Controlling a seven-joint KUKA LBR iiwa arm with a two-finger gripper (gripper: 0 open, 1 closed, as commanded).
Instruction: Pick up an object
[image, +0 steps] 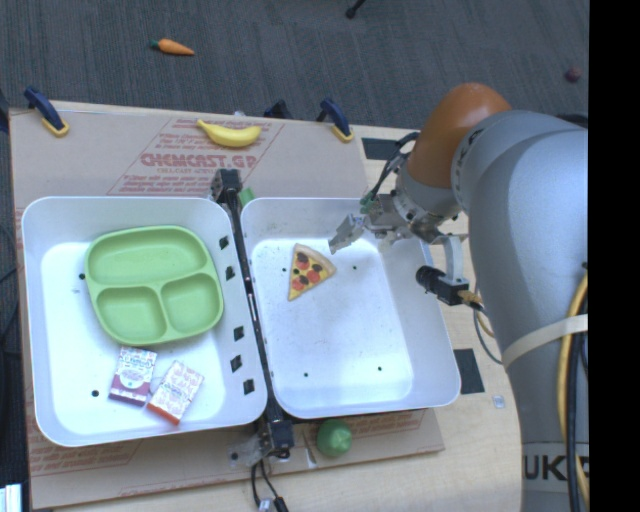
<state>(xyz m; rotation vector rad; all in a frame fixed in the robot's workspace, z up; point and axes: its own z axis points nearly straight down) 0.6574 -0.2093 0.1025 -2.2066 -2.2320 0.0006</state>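
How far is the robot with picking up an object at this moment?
Nothing looks picked up yet. The gripper hangs over the right bin, just right of the toy pizza slice, which lies flat on the bin floor. In hand is the approach to that slice. Closing on it and lifting it are left. The green divided plate and two small packets sit in the left bin.

The gripper (347, 233) hangs over the upper part of the right bin (425, 345). Just below and left of it lies a pizza slice (309, 271). Further left, in the left bin (45, 235), sits a green divided plate (152, 281), with two small packets (157, 383) below it. A banana (230, 132) rests beyond, up-left of the gripper.
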